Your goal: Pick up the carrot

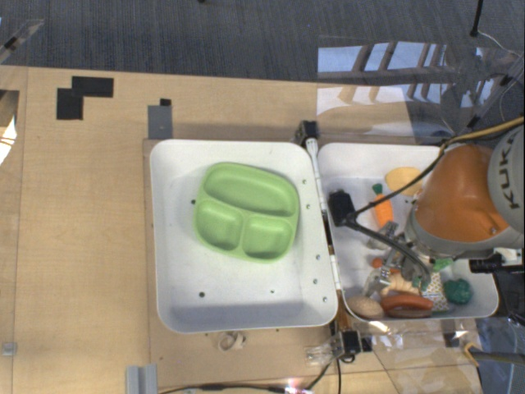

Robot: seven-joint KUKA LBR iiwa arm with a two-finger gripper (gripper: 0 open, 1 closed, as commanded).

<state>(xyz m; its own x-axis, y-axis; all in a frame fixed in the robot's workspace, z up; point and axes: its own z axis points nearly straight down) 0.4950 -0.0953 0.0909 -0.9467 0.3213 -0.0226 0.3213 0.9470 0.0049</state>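
Wooden counter (82,245) is carrying two white bins side by side, and the arm's pincer (399,271) is hanging low over the near part of the right bin (351,171), among a heap of toy food; whether it is wide or narrow I cannot tell. Just beyond the pincer the carrot (383,210) is lying on the bin floor, apart from it. Well off to the pincer's left, a green divided plate (246,212) is sitting in the left bin (176,302).
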